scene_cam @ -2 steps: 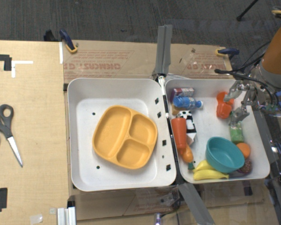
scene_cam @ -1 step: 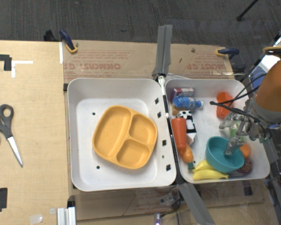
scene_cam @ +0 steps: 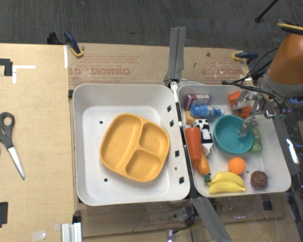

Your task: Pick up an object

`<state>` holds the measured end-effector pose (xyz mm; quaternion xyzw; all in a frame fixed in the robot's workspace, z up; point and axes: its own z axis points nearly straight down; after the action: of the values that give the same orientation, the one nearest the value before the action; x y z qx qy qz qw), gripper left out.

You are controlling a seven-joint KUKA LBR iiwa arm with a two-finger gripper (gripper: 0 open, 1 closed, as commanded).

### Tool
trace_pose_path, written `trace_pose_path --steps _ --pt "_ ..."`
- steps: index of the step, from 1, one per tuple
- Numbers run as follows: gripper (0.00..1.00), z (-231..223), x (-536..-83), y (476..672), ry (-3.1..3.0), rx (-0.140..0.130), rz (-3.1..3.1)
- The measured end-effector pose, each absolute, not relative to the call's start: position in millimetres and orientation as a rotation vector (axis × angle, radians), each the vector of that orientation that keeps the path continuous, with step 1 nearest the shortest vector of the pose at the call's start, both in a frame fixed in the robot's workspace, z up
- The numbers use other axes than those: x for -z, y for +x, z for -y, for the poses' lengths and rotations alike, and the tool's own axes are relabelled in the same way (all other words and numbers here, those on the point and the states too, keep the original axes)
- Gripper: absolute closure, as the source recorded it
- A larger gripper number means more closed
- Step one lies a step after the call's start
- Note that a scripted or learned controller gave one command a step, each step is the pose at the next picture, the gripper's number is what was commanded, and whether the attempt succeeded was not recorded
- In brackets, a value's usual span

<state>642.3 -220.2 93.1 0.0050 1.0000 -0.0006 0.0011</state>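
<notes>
The right bin [scene_cam: 282,158] holds a teal bowl [scene_cam: 228,137], an orange carrot [scene_cam: 194,142], a yellow banana [scene_cam: 226,182], a small orange [scene_cam: 237,165], a brown ball [scene_cam: 259,179], a blue bottle [scene_cam: 200,110], a small purple-and-white box [scene_cam: 197,99], a red item [scene_cam: 235,100] and a green item [scene_cam: 256,145]. My gripper [scene_cam: 246,125] reaches in from the right and hangs over the bowl's right side, its tip at or just inside the rim. Nothing visibly held shows at its tip.
The left bin [scene_cam: 82,135] carries a yellow divided plate [scene_cam: 135,147]. A black-and-white toy [scene_cam: 205,128] lies between the carrot and the bowl. Scissors [scene_cam: 8,141] rest on the bench at far left. Blue clamps [scene_cam: 73,43] sit along the cardboard's back edge.
</notes>
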Motion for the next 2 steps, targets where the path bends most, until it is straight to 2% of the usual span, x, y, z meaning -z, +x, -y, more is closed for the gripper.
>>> trace_pose_path --steps 1,2 --pt "1.0 213.6 -105.2 646.5 0.009 -0.009 -3.13" --pt "0.0 217.0 -104.2 644.8 0.011 -0.002 -3.134"
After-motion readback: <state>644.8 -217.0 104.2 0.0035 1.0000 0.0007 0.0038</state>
